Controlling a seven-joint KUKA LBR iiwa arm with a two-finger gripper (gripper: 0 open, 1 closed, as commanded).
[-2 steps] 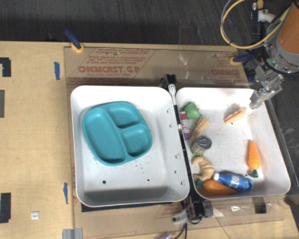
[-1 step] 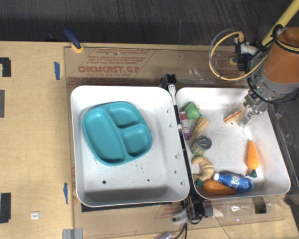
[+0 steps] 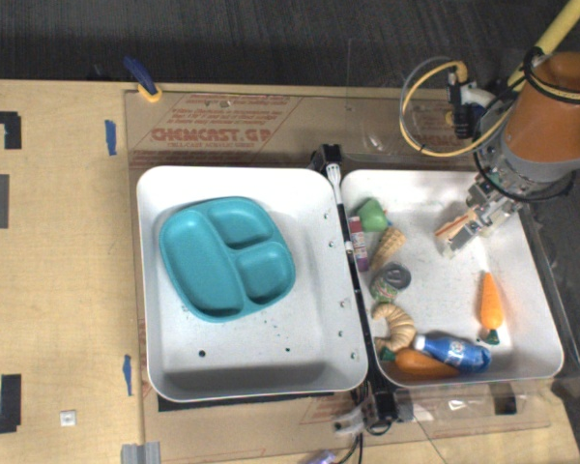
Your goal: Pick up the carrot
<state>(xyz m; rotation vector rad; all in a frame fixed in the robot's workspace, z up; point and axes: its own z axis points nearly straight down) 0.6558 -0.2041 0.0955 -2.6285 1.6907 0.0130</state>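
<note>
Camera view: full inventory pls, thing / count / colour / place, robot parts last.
divided plate: 1, teal, in the left bin
left bin: 1, white, left half of the bench
right bin: 1, white, beside the left bin on its right
carrot: 1, orange with a green end, right side of the right bin, lying free
blue bottle: 1, blue with a white cap, near edge of the right bin
orange item: 1, orange, under the bottle's left end; kind unclear
green item: 1, green, far left of the right bin
round disc: 1, grey, left-centre of the right bin
gripper: 1, grey, over the far part of the right bin, apart from the carrot
arm: 1, grey with orange band, reaching in from the right
</note>
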